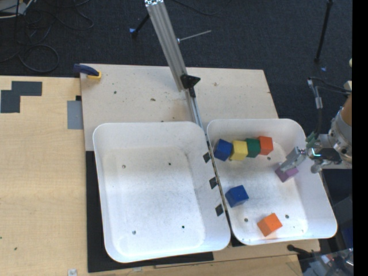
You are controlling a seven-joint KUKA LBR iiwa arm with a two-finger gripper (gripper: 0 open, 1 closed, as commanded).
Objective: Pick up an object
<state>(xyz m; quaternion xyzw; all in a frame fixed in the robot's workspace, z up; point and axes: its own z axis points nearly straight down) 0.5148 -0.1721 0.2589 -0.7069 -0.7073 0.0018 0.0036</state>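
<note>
Purple block (pixel 287 172), small and matte, sits tilted at the right bin's (pixel 322 223) right wall, pinched at the tip of the pincer (pixel 294 163), whose fingers are closed on it. Nearer than it in that smooth white bin lie an orange cube (pixel 269 224) by the front wall and a blue cube (pixel 236 195) toward the divider. Farther than the purple block, a touching row runs blue (pixel 223 149), yellow (pixel 239 149), green (pixel 253 147), orange (pixel 265 145). Beyond the bin stretches the speckled tabletop (pixel 230 94).

Claw (pixel 305 160) gripping purple block (pixel 287 172)
</note>
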